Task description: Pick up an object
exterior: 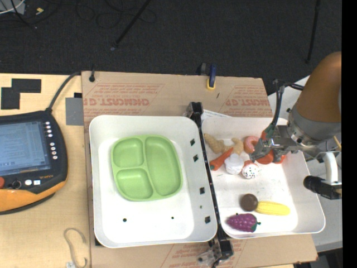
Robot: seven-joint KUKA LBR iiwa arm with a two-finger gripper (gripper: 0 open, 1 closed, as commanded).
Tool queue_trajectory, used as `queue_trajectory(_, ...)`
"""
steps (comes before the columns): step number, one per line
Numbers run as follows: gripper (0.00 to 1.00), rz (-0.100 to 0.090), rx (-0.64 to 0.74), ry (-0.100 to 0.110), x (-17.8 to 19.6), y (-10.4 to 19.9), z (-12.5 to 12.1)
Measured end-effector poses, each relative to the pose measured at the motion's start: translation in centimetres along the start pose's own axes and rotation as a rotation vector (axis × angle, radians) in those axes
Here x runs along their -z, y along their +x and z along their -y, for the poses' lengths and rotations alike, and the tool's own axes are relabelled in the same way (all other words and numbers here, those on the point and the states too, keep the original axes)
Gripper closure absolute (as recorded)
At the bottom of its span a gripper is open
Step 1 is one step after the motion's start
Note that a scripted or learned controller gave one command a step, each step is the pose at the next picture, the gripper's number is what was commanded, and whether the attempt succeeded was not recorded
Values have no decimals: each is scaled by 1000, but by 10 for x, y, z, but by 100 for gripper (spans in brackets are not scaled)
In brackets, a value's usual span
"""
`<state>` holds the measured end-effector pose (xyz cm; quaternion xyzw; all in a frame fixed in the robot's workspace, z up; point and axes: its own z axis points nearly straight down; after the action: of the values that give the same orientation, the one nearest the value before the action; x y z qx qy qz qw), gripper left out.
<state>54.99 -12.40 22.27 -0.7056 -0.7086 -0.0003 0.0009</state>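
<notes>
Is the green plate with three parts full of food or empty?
Empty. The green plate lies in the left bin, and all three parts show bare green; the toy food is in the right bin.

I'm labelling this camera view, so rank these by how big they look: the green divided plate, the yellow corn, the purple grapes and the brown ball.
1. green divided plate
2. yellow corn and purple grapes, too alike to separate
3. brown ball

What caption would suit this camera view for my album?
Robot arm lowers its pincer over toy food in the right bin; a green tray sits in the left bin.
</notes>
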Motion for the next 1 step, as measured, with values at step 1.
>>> queue_trajectory(1, 100, 0, -1, 1, 2, 59, -14)
